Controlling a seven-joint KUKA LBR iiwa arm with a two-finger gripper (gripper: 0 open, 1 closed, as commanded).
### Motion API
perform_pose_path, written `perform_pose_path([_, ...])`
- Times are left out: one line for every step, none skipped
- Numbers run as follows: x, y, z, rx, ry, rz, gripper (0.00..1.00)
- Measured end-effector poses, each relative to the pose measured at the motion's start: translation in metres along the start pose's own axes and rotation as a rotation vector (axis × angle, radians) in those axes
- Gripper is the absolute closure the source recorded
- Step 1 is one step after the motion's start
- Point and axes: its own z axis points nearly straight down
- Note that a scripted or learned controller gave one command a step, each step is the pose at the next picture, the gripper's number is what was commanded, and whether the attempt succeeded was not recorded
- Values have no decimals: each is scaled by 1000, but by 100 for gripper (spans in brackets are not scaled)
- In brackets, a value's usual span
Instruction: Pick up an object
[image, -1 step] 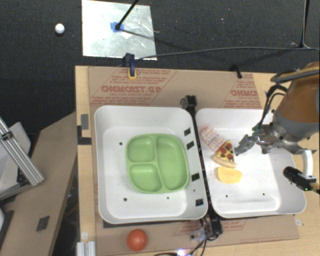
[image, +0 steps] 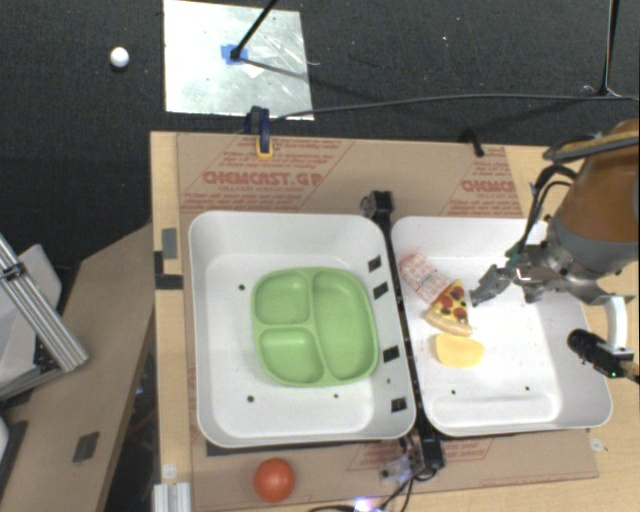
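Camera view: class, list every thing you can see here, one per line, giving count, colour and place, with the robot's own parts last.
white bins: two, white, side by side on the bench
divided plate: one, green, three compartments, in the left bin
pizza slice toy: one, yellow with red spots, in the right bin near its left wall
wrapped packet: one, pink and white, in the right bin, just above the pizza slice
round piece: one, yellow, in the right bin, just below the pizza slice
ball: one, red-orange, on the bench in front of the left bin
small ball: one, white, on the dark floor at top left
clamp: one, blue and yellow, at the bench's far edge
claw: one, dark grey, over the right bin, right of the pizza slice
arm: one, grey with orange band, entering from the right
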Motion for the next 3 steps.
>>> perform_pose_path([10, -1, 49, 4, 1, 1, 0])
perform_pose_path([11, 1, 98, 0, 2, 2, 0])
perform_pose_path([10, 1, 87, -2, 0, 1, 100])
